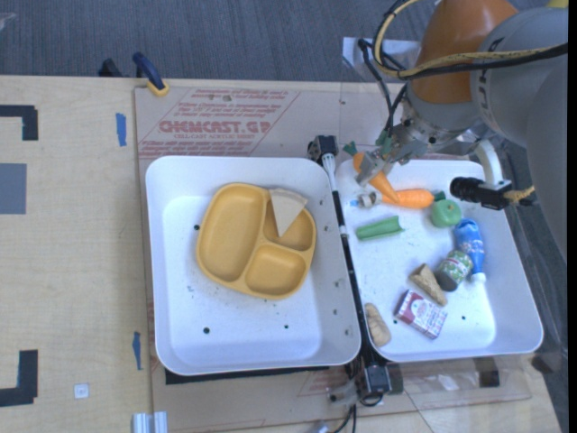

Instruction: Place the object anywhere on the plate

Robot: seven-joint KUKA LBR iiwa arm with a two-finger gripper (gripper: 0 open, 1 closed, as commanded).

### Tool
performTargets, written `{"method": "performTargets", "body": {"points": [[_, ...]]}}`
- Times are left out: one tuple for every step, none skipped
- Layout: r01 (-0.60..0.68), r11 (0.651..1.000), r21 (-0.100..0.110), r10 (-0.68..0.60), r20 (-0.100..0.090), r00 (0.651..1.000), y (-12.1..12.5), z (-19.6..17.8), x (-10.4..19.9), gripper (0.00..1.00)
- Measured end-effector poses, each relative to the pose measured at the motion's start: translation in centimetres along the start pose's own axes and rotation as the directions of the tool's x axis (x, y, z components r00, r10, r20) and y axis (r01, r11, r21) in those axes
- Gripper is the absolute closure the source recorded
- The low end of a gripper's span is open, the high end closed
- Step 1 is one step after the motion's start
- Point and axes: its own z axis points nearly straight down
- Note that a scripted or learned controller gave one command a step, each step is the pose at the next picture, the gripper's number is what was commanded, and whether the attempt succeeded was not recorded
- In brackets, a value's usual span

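The end effector (383,152) is poised at the far edge of the right bin (514,314), just above the carrot (403,195); how it is set cannot be told, and nothing is seen held. The yellow plate (236,237) lies well off toward the left bin (180,332), a pale wedge (287,212) resting in one compartment, presumably placed.

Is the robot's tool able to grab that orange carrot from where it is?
Probably yes. The tool hangs over the right bin's far left corner, right by the carrot. Nothing lies on top of the carrot; the green bean and green ball sit close beside it, which may crowd a grasp.
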Motion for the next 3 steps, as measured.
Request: {"method": "performTargets", "body": {"points": [[0.087,0.996,-0.002,-0.087,-0.004,0.996,-0.1,-1.8,8.2,1.00],[0.008,1.000,-0.009,-0.008,-0.001,1.000,1.2,-5.6,14.0,1.00],[-0.080,0.997,0.007,0.080,-0.005,0.997,2.2,1.0,22.1,1.00]]}}
